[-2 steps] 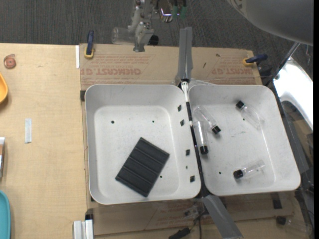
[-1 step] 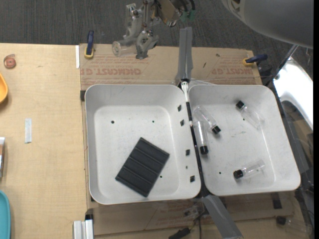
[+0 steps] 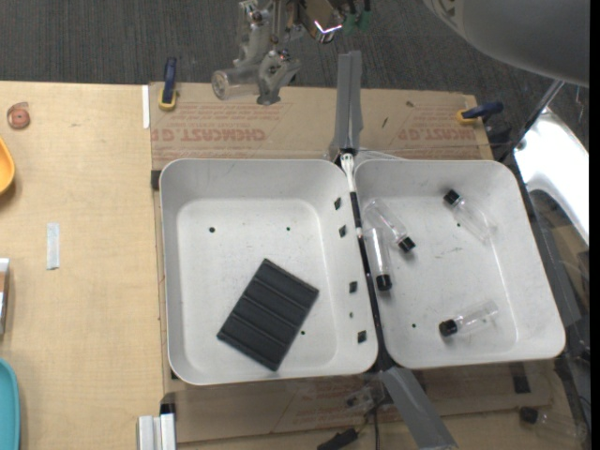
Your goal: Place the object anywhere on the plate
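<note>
A black ribbed rectangular plate (image 3: 269,313) lies tilted on the floor of the left bin (image 3: 187,251), toward its front. Several clear plastic tubes with black caps lie in the right bin (image 3: 525,251): one at the back right (image 3: 469,214), one near the divider (image 3: 389,228), one along the divider (image 3: 378,262), and one at the front (image 3: 471,321). My gripper (image 3: 258,68) hangs high behind the left bin, over the cardboard at the back of the bench, far from the plate and the tubes. No object shows at it.
The grey arm (image 3: 511,7) crosses the top right corner. Blue-and-yellow clamps (image 3: 169,84) (image 3: 478,112) hold the cardboard at the back. A wooden table (image 3: 75,251) with small items lies left of the bins.
</note>
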### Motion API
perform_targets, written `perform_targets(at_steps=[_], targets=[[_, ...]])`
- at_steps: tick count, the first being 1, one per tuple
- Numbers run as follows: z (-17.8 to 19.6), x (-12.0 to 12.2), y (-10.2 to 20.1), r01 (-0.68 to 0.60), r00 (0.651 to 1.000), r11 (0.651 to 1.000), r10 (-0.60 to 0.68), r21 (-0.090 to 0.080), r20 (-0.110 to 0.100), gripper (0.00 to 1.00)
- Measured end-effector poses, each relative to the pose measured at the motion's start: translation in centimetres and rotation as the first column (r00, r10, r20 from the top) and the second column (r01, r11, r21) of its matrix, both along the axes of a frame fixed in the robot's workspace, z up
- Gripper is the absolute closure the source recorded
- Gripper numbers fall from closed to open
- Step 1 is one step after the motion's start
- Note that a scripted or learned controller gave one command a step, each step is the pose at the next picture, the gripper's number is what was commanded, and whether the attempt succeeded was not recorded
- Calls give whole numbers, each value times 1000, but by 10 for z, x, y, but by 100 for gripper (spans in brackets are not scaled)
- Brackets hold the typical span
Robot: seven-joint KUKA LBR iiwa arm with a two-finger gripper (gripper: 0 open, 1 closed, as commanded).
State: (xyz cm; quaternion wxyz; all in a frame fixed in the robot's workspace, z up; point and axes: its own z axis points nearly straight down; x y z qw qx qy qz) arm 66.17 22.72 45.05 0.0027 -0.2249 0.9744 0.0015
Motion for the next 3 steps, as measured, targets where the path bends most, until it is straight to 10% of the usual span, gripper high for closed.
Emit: perform_targets(at_steps=[1,2,3], targets=[[9,2,-1,4,1000,1000,-4,3,3,100],[-9,-2,1,-527,850,850,527,-2,-2,100],[0,0,0,-521,854,854,521,0,2,100]])
